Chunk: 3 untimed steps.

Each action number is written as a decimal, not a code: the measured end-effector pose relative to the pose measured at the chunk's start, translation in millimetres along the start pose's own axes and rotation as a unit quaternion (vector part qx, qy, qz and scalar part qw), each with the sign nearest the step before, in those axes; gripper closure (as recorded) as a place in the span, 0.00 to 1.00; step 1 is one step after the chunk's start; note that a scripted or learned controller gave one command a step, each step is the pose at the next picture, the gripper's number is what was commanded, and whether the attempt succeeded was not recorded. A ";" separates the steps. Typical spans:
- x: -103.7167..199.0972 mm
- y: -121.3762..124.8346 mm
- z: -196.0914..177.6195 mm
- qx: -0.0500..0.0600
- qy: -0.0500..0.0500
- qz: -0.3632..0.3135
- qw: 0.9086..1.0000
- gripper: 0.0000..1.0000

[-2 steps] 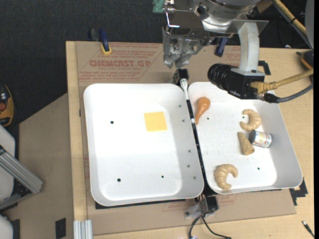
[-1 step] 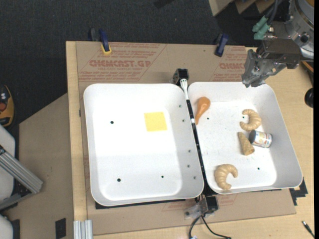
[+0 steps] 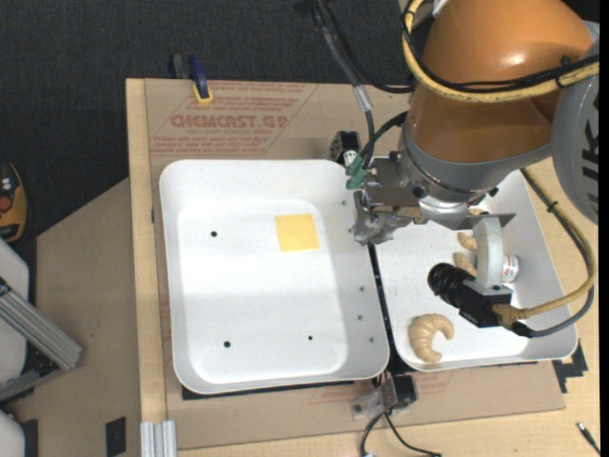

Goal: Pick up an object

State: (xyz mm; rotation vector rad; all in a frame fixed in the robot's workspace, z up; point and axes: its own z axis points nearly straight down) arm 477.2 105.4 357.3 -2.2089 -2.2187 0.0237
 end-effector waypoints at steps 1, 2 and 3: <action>86.2 7.3 59.4 -0.005 0.001 -0.002 1.000 1.00; 121.6 1.6 -71.7 -0.016 0.006 -0.001 1.000 1.00; 119.8 1.2 -74.2 -0.010 0.002 0.001 1.000 1.00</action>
